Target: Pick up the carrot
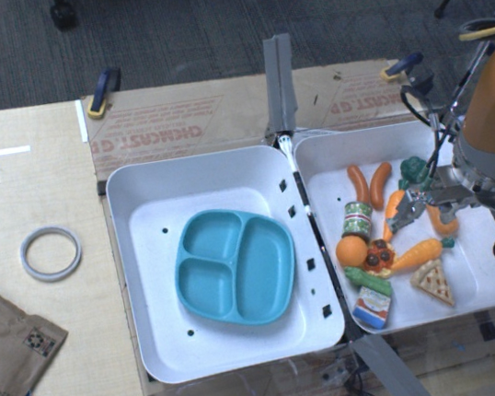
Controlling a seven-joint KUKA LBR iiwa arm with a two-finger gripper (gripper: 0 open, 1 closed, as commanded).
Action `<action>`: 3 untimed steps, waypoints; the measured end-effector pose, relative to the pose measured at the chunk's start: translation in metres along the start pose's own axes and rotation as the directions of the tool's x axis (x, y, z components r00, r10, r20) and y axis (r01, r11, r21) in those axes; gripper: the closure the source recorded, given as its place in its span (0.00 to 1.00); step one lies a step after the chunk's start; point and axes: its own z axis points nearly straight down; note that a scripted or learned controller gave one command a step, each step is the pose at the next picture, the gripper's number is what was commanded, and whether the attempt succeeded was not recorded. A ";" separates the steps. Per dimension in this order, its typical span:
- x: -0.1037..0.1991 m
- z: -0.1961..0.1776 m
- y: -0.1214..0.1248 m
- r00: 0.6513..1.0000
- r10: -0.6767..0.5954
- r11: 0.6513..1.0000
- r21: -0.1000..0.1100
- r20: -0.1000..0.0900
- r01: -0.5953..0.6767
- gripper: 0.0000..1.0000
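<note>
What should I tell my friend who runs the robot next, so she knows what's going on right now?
Gripper: low over the right bin, near a small orange piece. Whether its fingers are open or shut cannot be told from this view, so don't count anything as held.
Carrot: lying in the right bin, near the front, below the gripper, with the pizza slice just in front of it.
Also in that bin: two sausages, a small can, an orange.
Left bin: holds a blue divided plate.
Done: nothing yet; the carrot is not lifted.
Left: grasp the carrot and lift it.
</note>
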 end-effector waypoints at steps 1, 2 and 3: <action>-0.043 0.056 0.032 0.997 -0.074 0.997 -0.001 0.000 0.074 0.00; -0.070 0.109 0.107 0.999 -0.048 0.999 -0.003 0.001 0.048 0.00; -0.070 0.099 0.108 0.999 -0.049 0.999 -0.005 0.002 0.049 1.00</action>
